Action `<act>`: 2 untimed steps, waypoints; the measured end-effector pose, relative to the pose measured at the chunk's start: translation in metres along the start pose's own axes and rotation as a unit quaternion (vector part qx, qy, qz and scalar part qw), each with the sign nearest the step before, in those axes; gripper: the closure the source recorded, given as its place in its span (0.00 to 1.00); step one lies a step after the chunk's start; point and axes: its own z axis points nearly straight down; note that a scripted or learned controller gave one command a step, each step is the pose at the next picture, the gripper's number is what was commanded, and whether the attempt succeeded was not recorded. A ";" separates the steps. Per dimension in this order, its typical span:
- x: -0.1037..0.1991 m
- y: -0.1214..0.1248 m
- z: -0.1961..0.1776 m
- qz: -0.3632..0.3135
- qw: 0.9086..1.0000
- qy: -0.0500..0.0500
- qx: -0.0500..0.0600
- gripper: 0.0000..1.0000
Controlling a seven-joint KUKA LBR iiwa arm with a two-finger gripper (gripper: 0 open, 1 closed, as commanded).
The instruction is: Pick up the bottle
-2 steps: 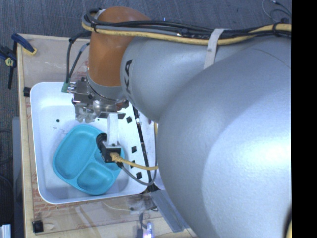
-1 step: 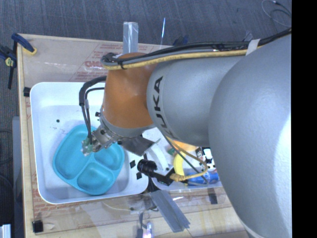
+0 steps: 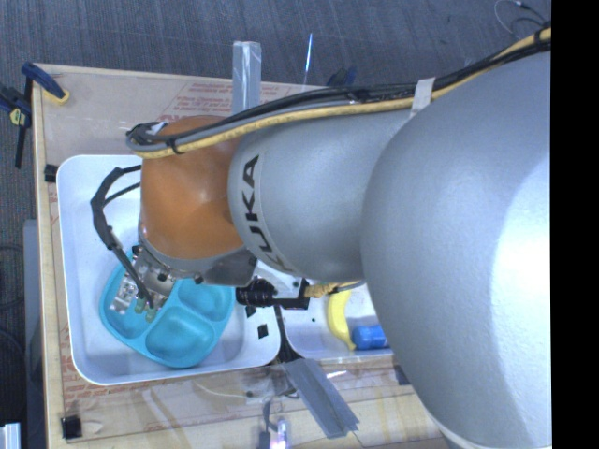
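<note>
**Reaching into the left bin, with the bottle off in the other one**

My arm, grey with its orange band (image 3: 187,195) above the wrist, takes up most of the picture. It crosses over from the right and drops down into the shallow white left-hand bin (image 3: 75,251). My two-finger gripper (image 3: 129,296) sits low in that bin, directly over the bright blue plastic sectioned tray (image 3: 182,330) that lies against the bin's near wall. The metal tip looks to be at or just above the tray's far-left compartment; whether it touches the plastic I cannot tell. Whether the gripper is spread or pressed together I cannot tell either, because the wrist hides too much of it, and I see nothing pinched in it.

The thing I am after appears to be elsewhere. To the right of the blue tray, past the wall between the bins, a yellow rounded plastic bottle (image 3: 339,318) peeks out from under my forearm, with a small blue block-shaped item (image 3: 368,335) just beside it. Most of the bottle's body is covered by the arm, so I cannot say how it lies.

My judgement: the task sits at the approach step, and the approach is over the wrong object. The next move calls for lifting clear of the tray, carrying the wrist rightward over the dividing wall, and settling above the yellow bottle without catching the blue item next to it.
</note>
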 end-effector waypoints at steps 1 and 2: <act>-0.022 -0.035 -0.037 -0.100 0.995 -0.003 -0.002 1.00; -0.067 -0.114 -0.011 -0.246 0.969 -0.001 -0.002 1.00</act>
